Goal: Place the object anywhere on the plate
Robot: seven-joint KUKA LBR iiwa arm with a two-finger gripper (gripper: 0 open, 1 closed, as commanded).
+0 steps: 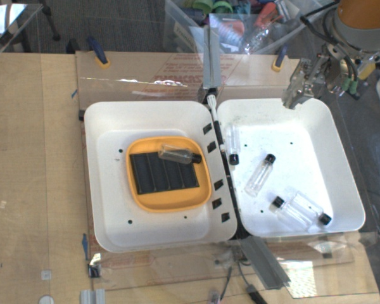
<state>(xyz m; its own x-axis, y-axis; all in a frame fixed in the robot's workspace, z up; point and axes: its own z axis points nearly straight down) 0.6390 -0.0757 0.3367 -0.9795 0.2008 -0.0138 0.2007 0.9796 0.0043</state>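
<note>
Up over the right bin's (342,170) far rim, tool (296,97) (grip state unclear).

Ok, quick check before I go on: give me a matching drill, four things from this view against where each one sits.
Things:
1. orange plate
2. vial lying across the plate's black insert
3. gripper
4. pair of black-capped vials

Places:
A. above the right bin's far edge
B. on the plate, toward its far side
C. near corner of the right bin
D. middle of the left bin

Pairs: 1-D, 2-B, 3-A, 4-C
</note>
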